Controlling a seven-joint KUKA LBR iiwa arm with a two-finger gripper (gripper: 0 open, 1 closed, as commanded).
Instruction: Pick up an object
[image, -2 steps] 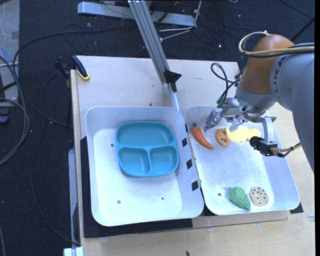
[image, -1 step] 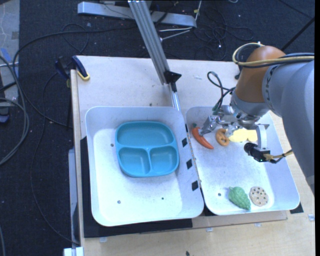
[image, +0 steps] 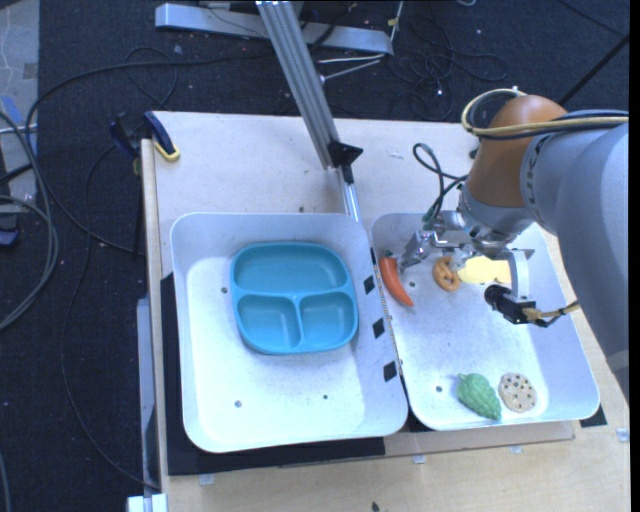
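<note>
My gripper (image: 432, 250): finger state cannot be told. Orange carrot (image: 396, 281) just left of it; pretzel (image: 447, 273) just right.

Pale beige worktop (image: 250, 165) carrying two shallow white bins: left bin (image: 200, 400) holds a blue three-compartment plastic tray (image: 295, 297). Black cables (image: 80, 200) trail across the dark floor (image: 70, 400).

- orange-red carrot (image: 396, 281) lies slanted by the right bin's left wall
- small orange pretzel (image: 446, 274) near the back, beside a yellow piece (image: 481, 269)
- green leafy lump (image: 479, 394) touching round speckled cookie (image: 517, 392) at front
</note>
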